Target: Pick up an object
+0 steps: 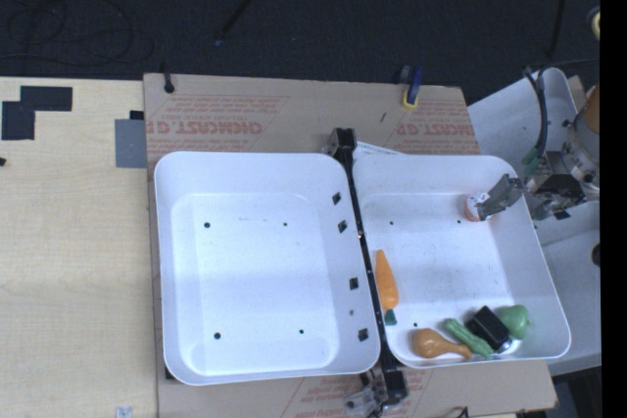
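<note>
I have the gripper (495, 199) over the right bin's (446, 255) far right edge, just beside a small pinkish object (476, 207). I cannot tell its state. I would centre over that object, then descend vertically, clear of the wall.

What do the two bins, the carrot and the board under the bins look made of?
Bins: probably moulded plastic, smooth white with a soft sheen, rounded corners and a thin rim. Carrot: likely a plastic or rubber toy, with even orange colour and a smooth surface; which of the two is unclear. Board: corrugated cardboard, matte brown with red print.
</note>
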Motion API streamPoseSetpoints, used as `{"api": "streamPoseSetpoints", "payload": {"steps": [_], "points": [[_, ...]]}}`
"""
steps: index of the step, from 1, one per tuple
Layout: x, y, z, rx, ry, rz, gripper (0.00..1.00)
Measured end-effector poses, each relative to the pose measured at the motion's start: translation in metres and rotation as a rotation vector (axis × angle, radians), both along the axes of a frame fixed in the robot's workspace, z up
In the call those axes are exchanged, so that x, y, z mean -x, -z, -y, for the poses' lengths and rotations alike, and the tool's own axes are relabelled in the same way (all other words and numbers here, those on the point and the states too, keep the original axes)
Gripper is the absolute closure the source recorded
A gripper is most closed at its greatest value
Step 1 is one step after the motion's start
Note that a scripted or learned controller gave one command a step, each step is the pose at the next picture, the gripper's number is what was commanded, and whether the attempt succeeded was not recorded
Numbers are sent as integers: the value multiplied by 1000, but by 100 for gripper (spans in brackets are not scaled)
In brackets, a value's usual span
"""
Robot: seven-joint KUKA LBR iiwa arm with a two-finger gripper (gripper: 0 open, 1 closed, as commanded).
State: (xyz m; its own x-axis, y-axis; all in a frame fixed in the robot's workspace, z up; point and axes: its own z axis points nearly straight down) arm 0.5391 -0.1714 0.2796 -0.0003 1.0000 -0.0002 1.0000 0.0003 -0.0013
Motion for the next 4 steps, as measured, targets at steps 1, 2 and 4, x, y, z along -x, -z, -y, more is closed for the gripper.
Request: {"api": "streamPoseSetpoints", "payload": {"steps": [1,2,4], "points": [[-42,198,15,-1,-2,-4,0],[-42,180,17,-1,4,-1,100],[-48,183,-33,-2,2,-4,100]]}}
